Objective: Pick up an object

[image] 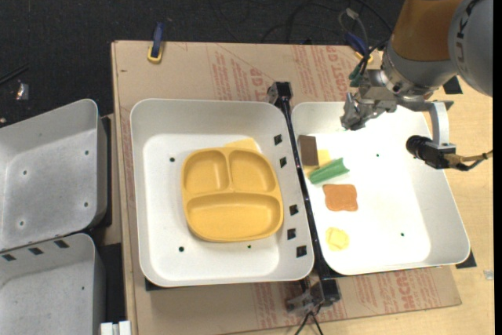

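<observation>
Over the right bin (pixel 439 247) my gripper (pixel 354 118) hangs near the back wall, and I cannot tell its grip state; nothing shows held; I judge this the approach step; the green piece (pixel 327 170) lies nearby toward the divider, so next I'd shift over it and descend.

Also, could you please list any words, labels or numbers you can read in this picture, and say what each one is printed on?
Red print on the brown board under the bins: blurred and turned away, not readable.
More red print along the board's front edge: also unreadable.
No text seen elsewhere.
</observation>
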Tool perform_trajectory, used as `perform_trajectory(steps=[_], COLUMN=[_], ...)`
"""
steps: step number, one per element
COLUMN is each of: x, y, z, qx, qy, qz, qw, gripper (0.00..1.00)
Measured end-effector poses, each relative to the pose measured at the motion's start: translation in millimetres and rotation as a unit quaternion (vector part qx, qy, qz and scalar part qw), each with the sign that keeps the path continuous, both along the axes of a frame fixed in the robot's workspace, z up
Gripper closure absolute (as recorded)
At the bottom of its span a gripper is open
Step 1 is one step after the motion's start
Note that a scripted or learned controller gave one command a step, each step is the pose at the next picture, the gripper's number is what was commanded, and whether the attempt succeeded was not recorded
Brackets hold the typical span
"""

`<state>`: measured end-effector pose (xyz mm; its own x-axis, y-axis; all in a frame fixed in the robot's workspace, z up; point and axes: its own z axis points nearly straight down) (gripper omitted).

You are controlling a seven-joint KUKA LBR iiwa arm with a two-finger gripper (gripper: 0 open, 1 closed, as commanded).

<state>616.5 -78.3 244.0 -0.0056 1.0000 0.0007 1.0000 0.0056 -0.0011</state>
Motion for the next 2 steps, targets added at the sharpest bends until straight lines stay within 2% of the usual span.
perform_trajectory(steps=[1,2], x=[-26.2,-56.2], y=[46.9,93.1], z=[-13.5,-2.9], qx=[0.0001,0.0008], qy=[0.001,0.001], qz=[0.0,0.001], qw=[1.0,1.0], gripper=[1.0,1.0])
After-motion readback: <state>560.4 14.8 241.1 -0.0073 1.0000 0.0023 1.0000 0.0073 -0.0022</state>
